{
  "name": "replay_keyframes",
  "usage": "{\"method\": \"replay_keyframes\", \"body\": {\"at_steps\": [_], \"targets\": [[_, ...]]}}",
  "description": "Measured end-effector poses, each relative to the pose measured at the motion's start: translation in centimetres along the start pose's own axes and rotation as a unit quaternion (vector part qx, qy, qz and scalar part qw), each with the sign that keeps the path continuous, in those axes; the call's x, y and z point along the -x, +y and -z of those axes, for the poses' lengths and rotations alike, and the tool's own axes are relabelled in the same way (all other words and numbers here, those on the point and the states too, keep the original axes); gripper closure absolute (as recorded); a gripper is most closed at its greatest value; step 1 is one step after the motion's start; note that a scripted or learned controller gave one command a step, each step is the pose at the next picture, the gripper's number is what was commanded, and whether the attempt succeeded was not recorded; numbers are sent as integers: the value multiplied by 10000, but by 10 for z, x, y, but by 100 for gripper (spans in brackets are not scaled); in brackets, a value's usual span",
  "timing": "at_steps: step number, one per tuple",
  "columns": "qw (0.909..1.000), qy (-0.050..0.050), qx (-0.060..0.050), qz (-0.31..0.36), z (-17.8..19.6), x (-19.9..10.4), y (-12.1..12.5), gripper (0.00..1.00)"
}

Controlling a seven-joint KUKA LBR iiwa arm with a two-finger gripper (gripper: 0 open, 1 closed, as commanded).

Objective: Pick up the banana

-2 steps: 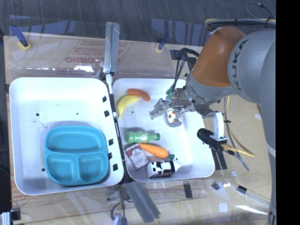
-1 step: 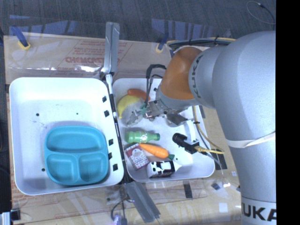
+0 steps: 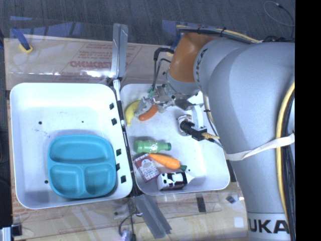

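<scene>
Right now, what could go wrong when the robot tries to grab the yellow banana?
1. The pincer hangs above a small orange sausage-shaped toy that lies against the curved yellow banana, so it might grab the wrong one.
2. The banana sits tight beside the white right bin's wall, so a finger could bump that wall.
3. Its curved skin could slip out.

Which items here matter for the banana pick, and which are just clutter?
Matters:
banana, at the right bin's left wall
gripper, low over the banana's end

Clutter:
orange sausage-shaped item, touching the banana
green bottle
carrot
red packet
black-and-white carton
blue divided tray in the left bin
</scene>
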State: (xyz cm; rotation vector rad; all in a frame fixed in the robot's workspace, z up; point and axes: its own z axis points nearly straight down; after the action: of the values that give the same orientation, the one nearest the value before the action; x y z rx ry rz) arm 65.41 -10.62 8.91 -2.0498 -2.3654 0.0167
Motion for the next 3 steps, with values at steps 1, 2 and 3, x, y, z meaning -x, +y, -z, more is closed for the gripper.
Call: {"method": "replay_keyframes", "body": {"at_steps": [1, 2, 3], "targets": [[9995, 0, 49, 304, -1, 5, -82, 0], [9999, 0, 14, 172, -2, 4, 0, 0], [9993, -20, 10, 385, -1, -2, 0, 0]]}}
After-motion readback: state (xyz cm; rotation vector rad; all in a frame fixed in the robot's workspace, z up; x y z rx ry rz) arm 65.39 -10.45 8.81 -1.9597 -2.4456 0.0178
